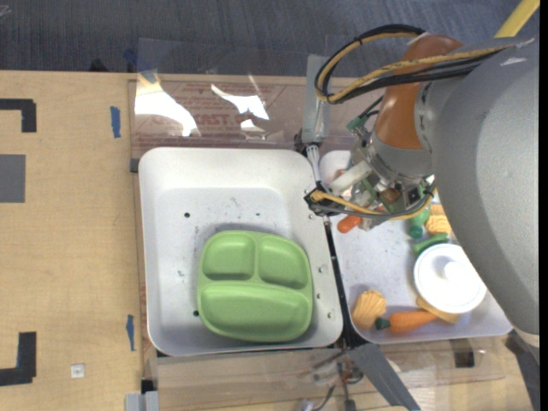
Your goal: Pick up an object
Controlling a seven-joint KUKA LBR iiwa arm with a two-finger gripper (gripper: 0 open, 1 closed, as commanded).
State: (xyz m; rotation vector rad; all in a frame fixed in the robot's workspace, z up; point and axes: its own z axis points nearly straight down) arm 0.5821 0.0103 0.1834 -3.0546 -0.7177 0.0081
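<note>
My gripper [364,197] hangs low over the far left part of the right bin [390,259], under the orange-banded wrist. A small red-orange piece [349,224] lies just below it, close to the bin's left wall; whether the two touch I cannot tell. A white rounded thing [336,166] sits in the bin's far left corner beside the gripper. Further right lie a green piece [419,228] and a yellow corn piece [438,223], both partly hidden by the arm.
The left bin [163,195] holds a green divided plate [255,286]. In the right bin's near part are a white bowl [448,279], a carrot [413,320] and a yellow ridged piece [369,306]. The wall between the bins runs just left of the gripper.
</note>
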